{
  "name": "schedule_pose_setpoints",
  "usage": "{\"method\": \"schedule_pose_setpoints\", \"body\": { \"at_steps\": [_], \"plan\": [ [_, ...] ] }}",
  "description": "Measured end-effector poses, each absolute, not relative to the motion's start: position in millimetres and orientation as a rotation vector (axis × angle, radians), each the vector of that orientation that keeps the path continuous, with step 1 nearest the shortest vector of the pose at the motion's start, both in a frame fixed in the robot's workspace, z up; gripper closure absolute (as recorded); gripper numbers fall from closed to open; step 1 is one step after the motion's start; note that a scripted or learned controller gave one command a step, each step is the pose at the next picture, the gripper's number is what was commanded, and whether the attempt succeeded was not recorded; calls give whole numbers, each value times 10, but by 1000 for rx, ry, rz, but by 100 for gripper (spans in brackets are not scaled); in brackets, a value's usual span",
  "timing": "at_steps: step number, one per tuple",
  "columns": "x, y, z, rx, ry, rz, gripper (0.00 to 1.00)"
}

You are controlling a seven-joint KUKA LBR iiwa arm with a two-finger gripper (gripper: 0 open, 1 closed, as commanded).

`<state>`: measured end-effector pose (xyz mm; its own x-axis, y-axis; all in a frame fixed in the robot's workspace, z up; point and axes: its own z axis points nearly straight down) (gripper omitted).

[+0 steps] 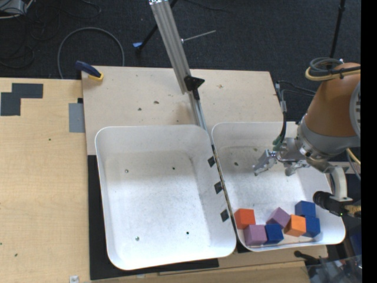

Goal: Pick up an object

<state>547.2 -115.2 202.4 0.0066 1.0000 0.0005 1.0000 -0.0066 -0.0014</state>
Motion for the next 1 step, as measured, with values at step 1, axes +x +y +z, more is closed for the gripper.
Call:
{"method": "schedule_pose_setpoints", "body": {
  "at_steps": [1],
  "plan": [
    [4933, -851, 2952, -2220, -2225, -5, 0]
  ]
}}
